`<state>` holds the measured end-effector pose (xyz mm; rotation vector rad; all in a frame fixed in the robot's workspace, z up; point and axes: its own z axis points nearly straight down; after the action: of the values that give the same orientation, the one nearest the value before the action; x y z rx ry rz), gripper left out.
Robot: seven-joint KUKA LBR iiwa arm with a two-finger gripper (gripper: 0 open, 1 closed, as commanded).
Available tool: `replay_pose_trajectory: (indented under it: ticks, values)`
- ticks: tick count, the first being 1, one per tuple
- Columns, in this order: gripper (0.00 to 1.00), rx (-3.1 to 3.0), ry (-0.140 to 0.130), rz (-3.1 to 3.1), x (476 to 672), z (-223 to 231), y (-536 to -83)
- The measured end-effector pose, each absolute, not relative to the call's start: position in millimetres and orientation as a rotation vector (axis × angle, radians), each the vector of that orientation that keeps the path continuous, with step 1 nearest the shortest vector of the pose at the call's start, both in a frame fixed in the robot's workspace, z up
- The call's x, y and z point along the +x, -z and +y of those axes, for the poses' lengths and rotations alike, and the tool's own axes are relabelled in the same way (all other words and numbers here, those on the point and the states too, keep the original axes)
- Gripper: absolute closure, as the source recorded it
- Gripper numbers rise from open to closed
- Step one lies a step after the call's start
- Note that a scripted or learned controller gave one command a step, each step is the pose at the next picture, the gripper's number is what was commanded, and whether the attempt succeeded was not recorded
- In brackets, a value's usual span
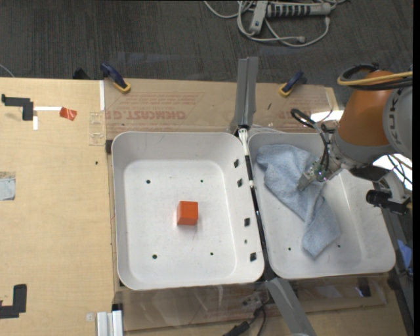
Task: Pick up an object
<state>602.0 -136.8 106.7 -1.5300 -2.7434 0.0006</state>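
A crumpled blue-grey cloth (289,177) lies in the right bin (367,243), stretching from the bin's back left down to its front middle. My gripper (310,181) points down into the cloth's upper middle, and the folds run together toward its tips. The fingers (306,178) look shut, with a pinch of cloth between them. A small orange-red cube (188,213) sits alone near the middle of the left bin (138,262), far from the gripper.
The grey arm with its orange band (364,118) hangs over the right bin's back right corner. A grey divider bar (247,98) runs between the bins at the back. Clamps (115,76) hold the cardboard behind the bins. Cables (282,20) lie on the floor beyond.
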Motion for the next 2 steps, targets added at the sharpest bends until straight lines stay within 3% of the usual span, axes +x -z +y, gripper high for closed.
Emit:
replay_pose_trajectory:
  ticks: [1,2]
  values:
    - [1.00,-1.720,-0.001,-2.632,633.1,-150.8,-114.1]
    - [1.00,-1.580,-0.001,-2.719,602.0,-169.3,-183.4]
